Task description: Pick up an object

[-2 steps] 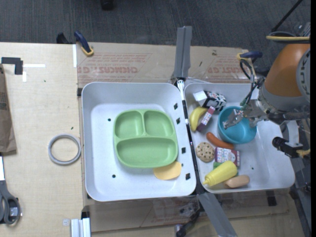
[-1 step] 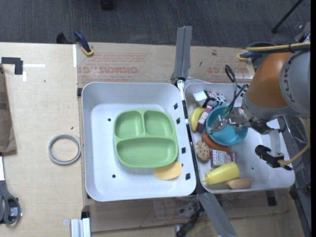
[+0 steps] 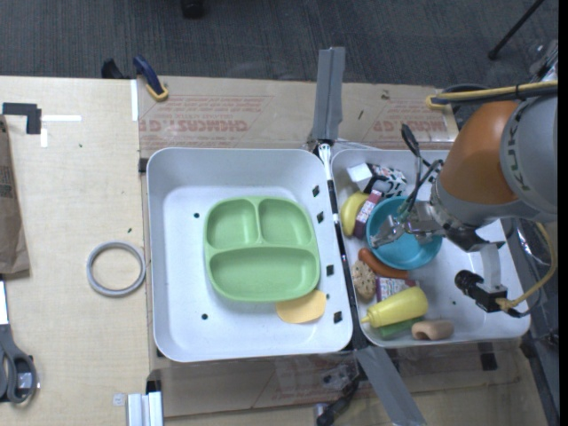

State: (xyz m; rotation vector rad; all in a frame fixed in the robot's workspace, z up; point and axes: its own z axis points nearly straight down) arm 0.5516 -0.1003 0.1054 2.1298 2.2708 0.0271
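The right bin [image 3: 506, 322] holds a blue bowl [image 3: 413, 248], a banana [image 3: 353, 211], a red sausage [image 3: 383, 265], a speckled cookie [image 3: 362, 280], a yellow squeeze bottle [image 3: 398, 306], a tan piece [image 3: 432, 330], a white block [image 3: 358, 173] and a black-and-white item [image 3: 387, 184]. My gripper [image 3: 390, 231] is low over the left part of the blue bowl, close to its rim, with the grey arm and orange band [image 3: 475, 153] behind it. I see nothing lifted clear of the bin. The left bin [image 3: 169, 264] carries a green divided plate [image 3: 262, 248] and a flat yellow piece [image 3: 302, 309].
On the bench left of the bins lie a grey tape ring [image 3: 115, 267], scissors [image 3: 13, 375] and a brown bag [image 3: 9, 211]. A blue clamp [image 3: 151, 76] sits at the back. A black fitting [image 3: 479, 291] with a yellow cable lies over the right bin's right side.
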